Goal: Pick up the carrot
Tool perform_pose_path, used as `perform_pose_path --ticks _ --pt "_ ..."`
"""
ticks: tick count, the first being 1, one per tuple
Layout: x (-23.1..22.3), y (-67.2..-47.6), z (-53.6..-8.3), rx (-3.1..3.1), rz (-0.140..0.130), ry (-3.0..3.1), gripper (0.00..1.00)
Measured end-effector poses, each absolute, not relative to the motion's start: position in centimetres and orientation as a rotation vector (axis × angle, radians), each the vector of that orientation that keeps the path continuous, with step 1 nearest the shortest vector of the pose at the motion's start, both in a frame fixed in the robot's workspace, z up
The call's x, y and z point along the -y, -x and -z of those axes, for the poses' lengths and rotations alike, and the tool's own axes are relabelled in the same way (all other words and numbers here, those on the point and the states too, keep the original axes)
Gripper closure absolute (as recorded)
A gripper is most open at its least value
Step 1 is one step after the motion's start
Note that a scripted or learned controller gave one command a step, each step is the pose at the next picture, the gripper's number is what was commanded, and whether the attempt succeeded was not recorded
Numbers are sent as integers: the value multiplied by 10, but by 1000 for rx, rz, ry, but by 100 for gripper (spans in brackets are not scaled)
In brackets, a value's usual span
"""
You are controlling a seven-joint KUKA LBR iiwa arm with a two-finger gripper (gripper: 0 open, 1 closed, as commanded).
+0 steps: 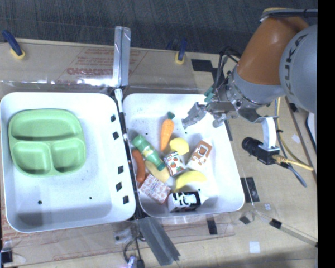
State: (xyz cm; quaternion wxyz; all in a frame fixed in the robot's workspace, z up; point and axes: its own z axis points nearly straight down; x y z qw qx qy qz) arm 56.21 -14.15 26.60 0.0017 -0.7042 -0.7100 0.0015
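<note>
Grey gripper [196, 116] hangs over right bin [226, 197], upper right part, fingers spread, nothing between them. We see carrot [166, 133] just left and below, lying tip-down among packed toy food, leafy end nearest fingers. We judge approach unfinished. Green tray [44, 141] sits in left bin [22, 219].

We look down on a cardboard-covered bench [156, 60] with blue clamps [14, 44] along its far edge, dark carpeted floor [128, 4] beyond, and black tape marks [204, 66] near its right side.
</note>
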Motion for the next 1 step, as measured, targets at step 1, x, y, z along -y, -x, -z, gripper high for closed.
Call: perform_pose_path --ticks 1 --pt "102 -611 -135 2053 -7 2373 0"
